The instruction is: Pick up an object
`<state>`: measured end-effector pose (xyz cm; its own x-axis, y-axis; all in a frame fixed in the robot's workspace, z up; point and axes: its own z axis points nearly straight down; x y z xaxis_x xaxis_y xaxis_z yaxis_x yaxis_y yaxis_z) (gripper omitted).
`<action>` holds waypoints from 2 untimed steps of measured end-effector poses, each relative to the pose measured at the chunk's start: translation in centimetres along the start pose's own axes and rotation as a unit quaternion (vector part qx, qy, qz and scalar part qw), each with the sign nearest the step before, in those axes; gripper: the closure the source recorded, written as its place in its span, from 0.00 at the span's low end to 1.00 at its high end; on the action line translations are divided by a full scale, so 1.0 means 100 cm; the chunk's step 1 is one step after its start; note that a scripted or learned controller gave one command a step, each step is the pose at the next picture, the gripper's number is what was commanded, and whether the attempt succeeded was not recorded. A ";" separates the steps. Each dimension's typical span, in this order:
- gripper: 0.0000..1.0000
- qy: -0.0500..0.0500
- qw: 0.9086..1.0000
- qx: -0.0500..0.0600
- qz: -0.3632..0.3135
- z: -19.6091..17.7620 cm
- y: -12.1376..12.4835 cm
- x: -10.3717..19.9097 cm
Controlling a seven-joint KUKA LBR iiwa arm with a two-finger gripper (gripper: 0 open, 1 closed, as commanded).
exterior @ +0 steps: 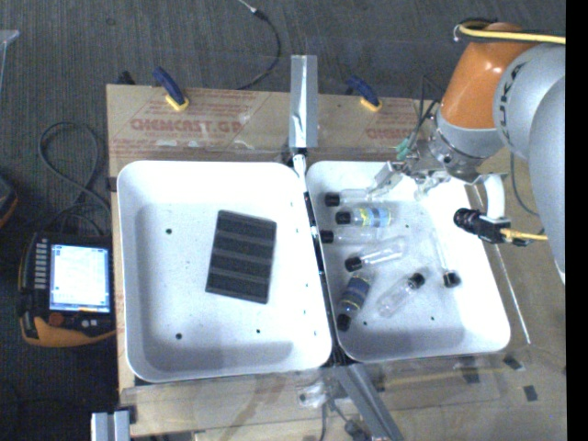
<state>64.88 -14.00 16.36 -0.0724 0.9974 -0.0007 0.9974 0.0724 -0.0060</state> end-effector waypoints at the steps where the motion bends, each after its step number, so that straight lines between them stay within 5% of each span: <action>1: 0.00 0.000 1.000 0.000 0.000 0.000 0.000 0.000; 2: 0.00 0.000 1.000 0.000 0.000 0.000 0.000 0.000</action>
<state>64.88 -14.00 16.35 -0.0724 0.9974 -0.0007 0.9974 0.0724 -0.0060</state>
